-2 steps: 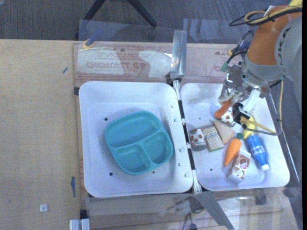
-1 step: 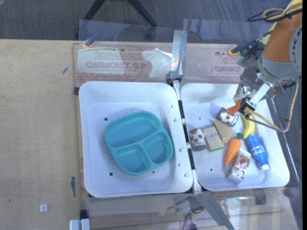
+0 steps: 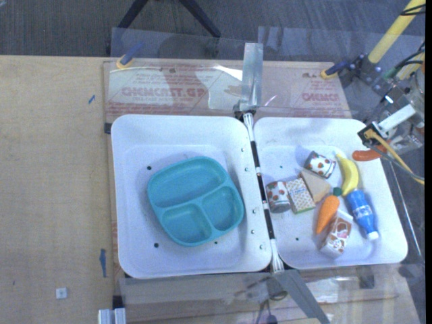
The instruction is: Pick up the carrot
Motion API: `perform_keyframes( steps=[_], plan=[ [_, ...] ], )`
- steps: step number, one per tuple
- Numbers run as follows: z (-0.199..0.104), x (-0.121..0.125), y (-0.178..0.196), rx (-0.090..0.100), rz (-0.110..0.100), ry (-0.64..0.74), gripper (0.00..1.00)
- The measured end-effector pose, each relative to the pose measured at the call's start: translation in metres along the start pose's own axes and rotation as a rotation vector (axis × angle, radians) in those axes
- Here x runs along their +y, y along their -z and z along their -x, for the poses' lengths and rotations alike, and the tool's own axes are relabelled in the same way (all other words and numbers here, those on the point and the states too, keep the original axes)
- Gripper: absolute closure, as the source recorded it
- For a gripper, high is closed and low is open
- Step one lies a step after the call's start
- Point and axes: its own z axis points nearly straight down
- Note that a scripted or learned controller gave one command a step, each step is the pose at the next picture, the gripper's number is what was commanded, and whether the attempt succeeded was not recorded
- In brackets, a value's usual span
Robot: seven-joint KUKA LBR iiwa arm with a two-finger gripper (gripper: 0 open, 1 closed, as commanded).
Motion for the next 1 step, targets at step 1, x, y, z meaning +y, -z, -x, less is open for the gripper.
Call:
perform_keyframes(
  steps=[1],
  plan=[
    [-0.0707, 0.0288, -0.0250, 0.000, 0.000, 0.183, 1.00]
  ],
)
